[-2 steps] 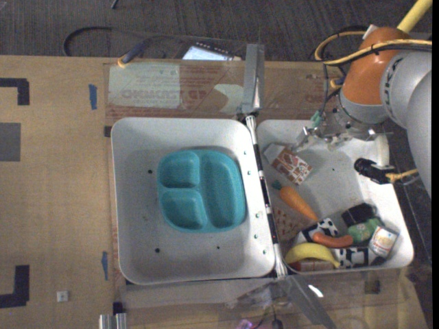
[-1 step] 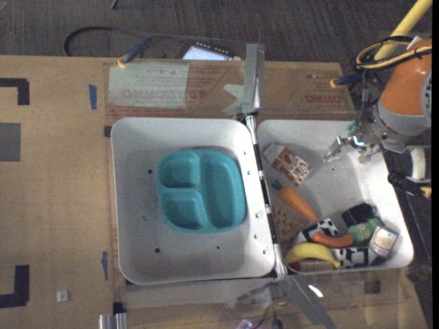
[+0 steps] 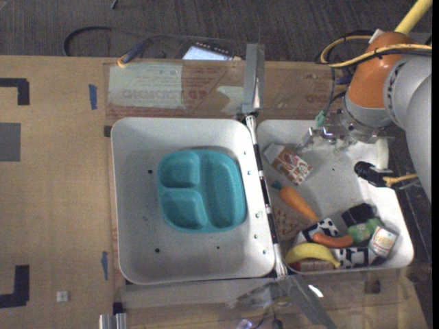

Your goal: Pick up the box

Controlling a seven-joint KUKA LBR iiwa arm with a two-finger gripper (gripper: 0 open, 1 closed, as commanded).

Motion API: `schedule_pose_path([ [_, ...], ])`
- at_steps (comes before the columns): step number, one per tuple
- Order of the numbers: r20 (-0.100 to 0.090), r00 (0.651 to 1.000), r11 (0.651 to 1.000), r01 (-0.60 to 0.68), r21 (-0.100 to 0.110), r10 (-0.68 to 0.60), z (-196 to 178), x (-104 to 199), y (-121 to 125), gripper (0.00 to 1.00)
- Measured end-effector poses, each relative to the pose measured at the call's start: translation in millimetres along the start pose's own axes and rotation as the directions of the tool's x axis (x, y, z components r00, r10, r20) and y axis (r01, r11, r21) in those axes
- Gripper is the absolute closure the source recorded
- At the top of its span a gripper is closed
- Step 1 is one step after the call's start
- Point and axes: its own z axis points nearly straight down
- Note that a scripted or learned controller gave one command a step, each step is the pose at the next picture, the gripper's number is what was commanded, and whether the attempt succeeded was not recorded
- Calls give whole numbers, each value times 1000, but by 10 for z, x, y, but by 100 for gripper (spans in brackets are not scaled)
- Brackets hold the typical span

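Observation:
The box (image 3: 291, 165) is a small brown and white carton lying tilted in the upper left part of the right bin (image 3: 401, 214). My gripper (image 3: 328, 134) hangs over the back of that bin, a short way up and to the right of the box and apart from it. The grey arm with its orange band (image 3: 374, 74) comes in from the upper right. Nothing shows in the gripper's grasp.
Just below the box lies a carrot (image 3: 298, 203). A banana (image 3: 312, 254), a black and white checked item (image 3: 343, 242), a black block (image 3: 357, 214) and a small jar (image 3: 383, 240) crowd the bin's front. A teal divided plate (image 3: 202, 189) sits in the left bin (image 3: 130, 204).

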Motion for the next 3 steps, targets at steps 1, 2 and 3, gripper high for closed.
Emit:
schedule_pose_path([
  [1,3,1000,1000,3,-5,-3,-118,7,16,100],
  [2,3,1000,1000,3,-4,-3,-114,8,14,0],
  [3,0,999,999,-39,4,39,3,-84,-293,0],
])
